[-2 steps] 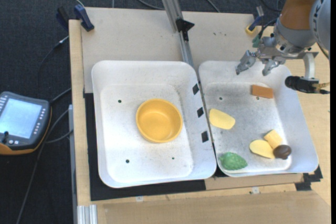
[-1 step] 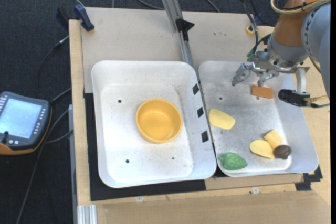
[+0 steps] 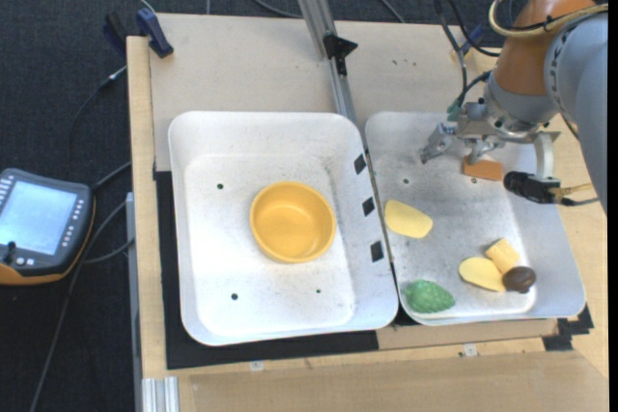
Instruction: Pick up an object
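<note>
On the near rim of the right bin [image 3: 570, 289] lies a bumpy green lump [image 3: 427, 295], with a smooth yellow wedge [image 3: 480, 273], a pale cylinder [image 3: 501, 254] and a dark brown ball [image 3: 519, 279] clustered beside it. Farther in rests a soft yellow oval piece [image 3: 407, 219]. The left bin [image 3: 193, 207] carries a glossy yellow bowl [image 3: 292, 221]. At the far end, the claw [image 3: 454, 142] hangs over the speckled floor, its metal tips spread apart with nothing between them; an orange block [image 3: 482, 170] sits just beside it, partly hidden.
</note>
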Controlling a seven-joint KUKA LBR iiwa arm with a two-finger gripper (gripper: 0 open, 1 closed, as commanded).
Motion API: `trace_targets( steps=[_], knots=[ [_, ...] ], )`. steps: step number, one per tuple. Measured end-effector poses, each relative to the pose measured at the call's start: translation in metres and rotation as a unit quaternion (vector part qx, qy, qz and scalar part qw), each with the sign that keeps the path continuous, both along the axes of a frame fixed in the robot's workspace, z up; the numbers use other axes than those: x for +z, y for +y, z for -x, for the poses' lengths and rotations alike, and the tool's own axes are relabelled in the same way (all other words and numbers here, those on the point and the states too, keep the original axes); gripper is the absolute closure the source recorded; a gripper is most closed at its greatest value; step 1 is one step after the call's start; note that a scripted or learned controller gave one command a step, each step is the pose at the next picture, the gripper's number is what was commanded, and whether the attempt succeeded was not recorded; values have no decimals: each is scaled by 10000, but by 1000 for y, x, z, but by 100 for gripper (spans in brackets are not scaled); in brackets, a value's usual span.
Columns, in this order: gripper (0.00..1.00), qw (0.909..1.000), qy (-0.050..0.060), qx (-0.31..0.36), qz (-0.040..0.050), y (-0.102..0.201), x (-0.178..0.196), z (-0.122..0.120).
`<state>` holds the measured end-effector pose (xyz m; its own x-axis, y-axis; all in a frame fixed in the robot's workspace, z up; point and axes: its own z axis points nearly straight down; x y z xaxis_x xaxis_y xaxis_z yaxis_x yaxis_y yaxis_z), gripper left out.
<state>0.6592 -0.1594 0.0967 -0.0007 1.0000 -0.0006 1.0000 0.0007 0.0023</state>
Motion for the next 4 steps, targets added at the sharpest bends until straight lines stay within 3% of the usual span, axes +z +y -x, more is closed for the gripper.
trace_targets(
  steps=[1, 3, 4],
  knots=[
    [100, 10000, -4, 2, 1, 0, 11, 0],
    [100, 10000, -17, -3, 3, -4, 129, 6],
    [100, 10000, -11, -2, 1, -4, 169, 5]
  ],
)
